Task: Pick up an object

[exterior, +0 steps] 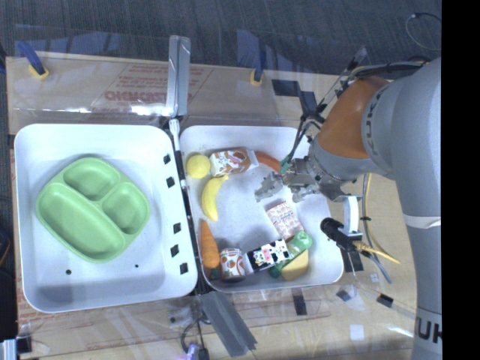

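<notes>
Overhead, gripper (279, 187) with unclear finger state above a label-blurred packet (283, 219).

Both bins (45, 291) look like smooth white plastic with a soft sheen. The green tray (90, 208) is matt plastic. The banana (211, 198), lemon (198, 166) and carrot (209, 247) have the even, slightly glossy skin of toy plastic. The packet (283, 219) looks like shiny printed film. The arm (409, 126) is satin grey, its orange band (346, 122) glossier. The tabletop (97, 81) looks like bare cardboard under clear film.
</notes>
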`<state>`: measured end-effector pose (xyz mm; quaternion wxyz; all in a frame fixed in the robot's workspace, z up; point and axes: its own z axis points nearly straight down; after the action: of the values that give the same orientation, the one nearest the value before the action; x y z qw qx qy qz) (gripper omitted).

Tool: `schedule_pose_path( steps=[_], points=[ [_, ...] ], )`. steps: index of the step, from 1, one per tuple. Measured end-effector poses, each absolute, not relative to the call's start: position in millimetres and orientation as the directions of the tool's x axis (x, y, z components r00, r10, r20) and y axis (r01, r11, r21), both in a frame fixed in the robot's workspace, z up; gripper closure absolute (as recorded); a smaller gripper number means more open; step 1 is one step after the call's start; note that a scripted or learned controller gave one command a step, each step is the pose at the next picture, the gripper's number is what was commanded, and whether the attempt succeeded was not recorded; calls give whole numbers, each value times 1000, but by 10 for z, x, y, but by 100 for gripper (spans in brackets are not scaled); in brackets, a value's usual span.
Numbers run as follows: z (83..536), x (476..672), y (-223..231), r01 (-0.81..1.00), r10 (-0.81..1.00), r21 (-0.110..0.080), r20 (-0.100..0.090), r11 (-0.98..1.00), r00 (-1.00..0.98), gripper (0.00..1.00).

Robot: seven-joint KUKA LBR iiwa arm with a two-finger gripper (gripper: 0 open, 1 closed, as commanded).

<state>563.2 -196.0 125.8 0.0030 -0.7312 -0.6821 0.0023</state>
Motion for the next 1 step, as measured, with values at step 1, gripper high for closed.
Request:
schedule_pose_path(
  steps=[1],
  points=[
    [905, 6181, -1855, 991, 991, -5, 0, -135, 135, 0]
  ],
)
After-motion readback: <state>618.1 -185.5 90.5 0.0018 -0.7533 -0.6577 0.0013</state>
